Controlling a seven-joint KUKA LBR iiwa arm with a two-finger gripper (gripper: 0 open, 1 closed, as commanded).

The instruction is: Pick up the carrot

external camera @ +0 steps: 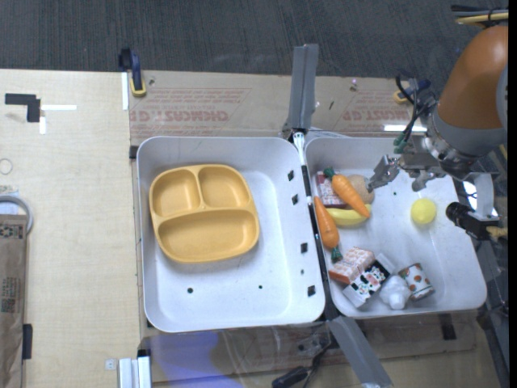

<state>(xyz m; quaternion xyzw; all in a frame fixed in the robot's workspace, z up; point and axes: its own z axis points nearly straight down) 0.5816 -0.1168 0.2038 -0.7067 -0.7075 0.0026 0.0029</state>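
Two orange carrots lie in the right bin. One carrot rests slantwise across a yellow banana near the bin's back left. A second, longer carrot lies along the left wall. My gripper hangs over the back of the right bin, just right of the upper carrot and apart from it. Its fingers stand open with nothing between them. A yellow lemon sits just below and to the right of the gripper.
An orange-and-white box, a black-and-white carton, a white lump and a small can crowd the right bin's front. A yellow divided plate lies in the left bin.
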